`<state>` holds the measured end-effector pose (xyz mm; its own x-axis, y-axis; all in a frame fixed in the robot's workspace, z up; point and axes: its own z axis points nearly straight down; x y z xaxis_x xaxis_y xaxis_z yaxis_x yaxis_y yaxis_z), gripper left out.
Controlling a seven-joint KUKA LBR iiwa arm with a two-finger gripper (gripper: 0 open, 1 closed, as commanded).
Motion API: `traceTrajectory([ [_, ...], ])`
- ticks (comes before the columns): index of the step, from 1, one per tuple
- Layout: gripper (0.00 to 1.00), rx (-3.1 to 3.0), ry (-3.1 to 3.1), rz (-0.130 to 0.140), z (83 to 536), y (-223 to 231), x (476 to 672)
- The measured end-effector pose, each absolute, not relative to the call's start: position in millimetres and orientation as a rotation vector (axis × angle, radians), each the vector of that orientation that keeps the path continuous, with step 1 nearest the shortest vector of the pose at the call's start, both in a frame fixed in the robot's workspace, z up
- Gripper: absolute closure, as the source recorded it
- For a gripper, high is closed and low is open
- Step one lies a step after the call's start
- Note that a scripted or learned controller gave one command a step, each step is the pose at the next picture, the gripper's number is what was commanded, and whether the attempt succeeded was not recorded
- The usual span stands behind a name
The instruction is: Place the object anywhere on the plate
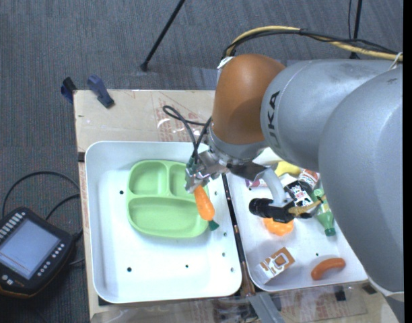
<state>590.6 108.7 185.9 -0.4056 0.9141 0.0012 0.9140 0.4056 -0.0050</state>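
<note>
I've got the gripper over the right edge of the green plate in the left bin, and its fingers are clamped on the top of the toy carrot. The carrot hangs tilted, its green tip down by the plate's lower right corner. Over in the right bin I see an orange piece, a sausage, a small carton and a green bottle
</note>
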Motion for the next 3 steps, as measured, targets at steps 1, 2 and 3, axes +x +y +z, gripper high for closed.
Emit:
traceTrajectory([
  [1, 1.00, -1.377, -2.820, 0.004, 194.4, 128.4, 576.8],
  [2, 0.00, -1.378, -2.819, 0.004, 194.5, 128.1, 576.8],
  [3, 0.00, -1.591, -2.708, 0.003, 323.6, 111.4, 583.6],
])
